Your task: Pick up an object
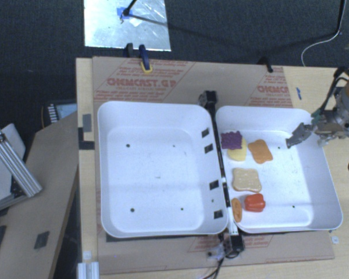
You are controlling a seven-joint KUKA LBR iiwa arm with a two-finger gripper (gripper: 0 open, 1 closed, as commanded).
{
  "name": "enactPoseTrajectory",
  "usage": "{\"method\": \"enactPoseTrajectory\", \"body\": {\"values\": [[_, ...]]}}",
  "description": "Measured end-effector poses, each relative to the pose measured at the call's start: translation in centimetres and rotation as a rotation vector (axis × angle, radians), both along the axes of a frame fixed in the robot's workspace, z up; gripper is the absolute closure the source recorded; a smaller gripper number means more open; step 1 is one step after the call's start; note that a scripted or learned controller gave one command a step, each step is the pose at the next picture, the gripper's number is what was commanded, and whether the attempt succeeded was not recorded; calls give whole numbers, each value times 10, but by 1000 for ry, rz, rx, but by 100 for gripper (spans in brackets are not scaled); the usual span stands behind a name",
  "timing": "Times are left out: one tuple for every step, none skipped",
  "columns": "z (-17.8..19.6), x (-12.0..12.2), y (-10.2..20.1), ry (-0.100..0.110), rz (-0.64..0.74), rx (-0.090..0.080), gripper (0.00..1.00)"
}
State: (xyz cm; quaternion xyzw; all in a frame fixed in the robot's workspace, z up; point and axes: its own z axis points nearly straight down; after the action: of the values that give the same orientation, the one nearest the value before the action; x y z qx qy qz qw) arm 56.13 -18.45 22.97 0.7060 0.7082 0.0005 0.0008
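Observation:
Several toy foods lie along the left side of the right bin (320, 185). A purple piece (231, 138) rests against a yellow piece (238, 152), with an orange piece (260, 151) just to their right. Below them sits a slice of toast (246, 180), then a red piece (255, 202) and a small orange piece (237, 209) beside the bin's left wall. My gripper (305, 137) hangs over the upper right part of this bin, to the right of the orange piece and apart from every object. Nothing shows in its grasp.
The left bin (113, 156) stands beside the right one, with black clips (214, 156) along the shared wall. Both bins rest on a cardboard sheet (163, 77). A silver plate (127, 16) lies on the dark floor behind the bench.

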Motion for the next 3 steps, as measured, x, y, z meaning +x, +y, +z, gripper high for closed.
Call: {"method": "enactPoseTrajectory", "body": {"values": [[11, 1, 0, -4, 3, -1, 100], [75, 35, 54, -8, 7, -1, 100], [240, 34, 60, -21, 4, -4, 100]]}}
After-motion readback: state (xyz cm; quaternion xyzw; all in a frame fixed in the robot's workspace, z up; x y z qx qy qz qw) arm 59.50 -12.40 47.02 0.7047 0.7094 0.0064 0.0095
